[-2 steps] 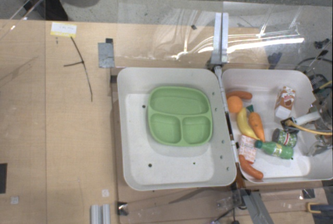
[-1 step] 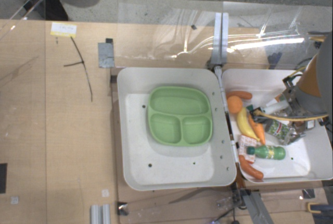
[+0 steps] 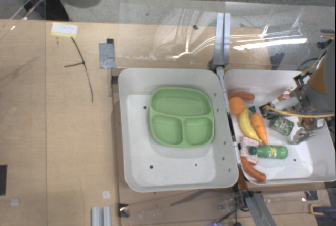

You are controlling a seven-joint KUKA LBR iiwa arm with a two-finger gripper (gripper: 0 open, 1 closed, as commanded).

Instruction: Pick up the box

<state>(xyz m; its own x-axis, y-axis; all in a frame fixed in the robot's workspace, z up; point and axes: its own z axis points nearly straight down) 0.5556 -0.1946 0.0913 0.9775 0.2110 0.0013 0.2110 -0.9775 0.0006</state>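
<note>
A small green and white box lies in the right bin, to the right of the carrot. The arm comes in from the right edge, and its gripper hangs low over the bin, just right of the box and very close to it. Cables and the wrist cover part of the gripper. Whether it touches the box is unclear.
The right bin also holds an orange, a banana, a green bottle, a sausage and a small white packet. A green divided plate sits in the left bin.
</note>
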